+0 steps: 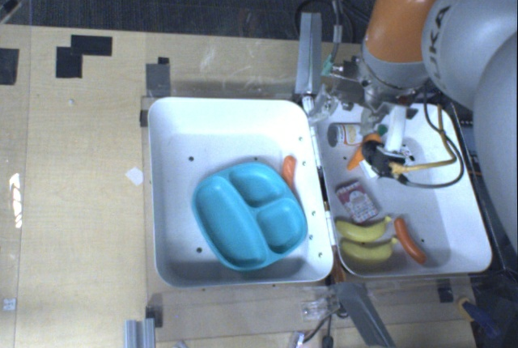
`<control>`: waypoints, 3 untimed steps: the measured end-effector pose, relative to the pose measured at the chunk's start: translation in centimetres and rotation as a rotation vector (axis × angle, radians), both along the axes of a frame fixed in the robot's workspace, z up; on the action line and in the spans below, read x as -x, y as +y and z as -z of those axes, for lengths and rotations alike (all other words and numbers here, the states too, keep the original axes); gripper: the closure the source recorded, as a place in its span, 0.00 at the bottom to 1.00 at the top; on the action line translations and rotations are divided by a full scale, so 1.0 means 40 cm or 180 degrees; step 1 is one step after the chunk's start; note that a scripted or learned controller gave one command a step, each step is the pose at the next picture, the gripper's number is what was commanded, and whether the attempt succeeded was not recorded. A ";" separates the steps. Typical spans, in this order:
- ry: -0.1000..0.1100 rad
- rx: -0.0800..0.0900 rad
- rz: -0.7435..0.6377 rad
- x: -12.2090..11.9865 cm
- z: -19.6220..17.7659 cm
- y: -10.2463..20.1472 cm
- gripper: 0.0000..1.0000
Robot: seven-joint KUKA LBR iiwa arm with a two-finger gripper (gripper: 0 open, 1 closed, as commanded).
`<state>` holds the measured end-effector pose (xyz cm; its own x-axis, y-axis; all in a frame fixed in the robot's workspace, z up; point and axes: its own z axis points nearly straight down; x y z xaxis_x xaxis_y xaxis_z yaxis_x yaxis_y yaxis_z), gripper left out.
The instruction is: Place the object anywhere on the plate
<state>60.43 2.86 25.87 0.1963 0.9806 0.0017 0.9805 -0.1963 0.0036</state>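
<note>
A blue divided plate (249, 214) lies in the left bin (174, 136), toward its front. A small orange object (289, 169) rests against that bin's right wall, just beyond the plate's far right corner. My gripper (366, 142) hangs over the back of the right bin (453, 217), below the grey wrist. A small orange piece (354, 159) shows right beside the gripper's tip; whether it is held I cannot tell. A small pale jar (348, 133) lies just to the gripper's left.
The right bin also holds a dark red packet (356, 201), two yellow bananas (364, 239) at the front and a red-orange sausage (409, 241) beside them. A raised wall (322, 193) divides the two bins. The arm's bulk covers the right bin's far right.
</note>
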 end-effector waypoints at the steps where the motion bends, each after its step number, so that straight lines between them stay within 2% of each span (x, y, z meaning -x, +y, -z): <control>1: 0.0000 0.0001 0.0000 0.000 0.000 -0.001 0.00; 2: 0.0011 -0.0001 0.0498 -0.002 0.186 0.198 0.00; 3: 0.0009 -0.0003 0.0663 -0.024 0.276 0.415 0.00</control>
<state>61.41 19.46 14.84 0.3948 0.9188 0.0019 0.9188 -0.3948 0.0005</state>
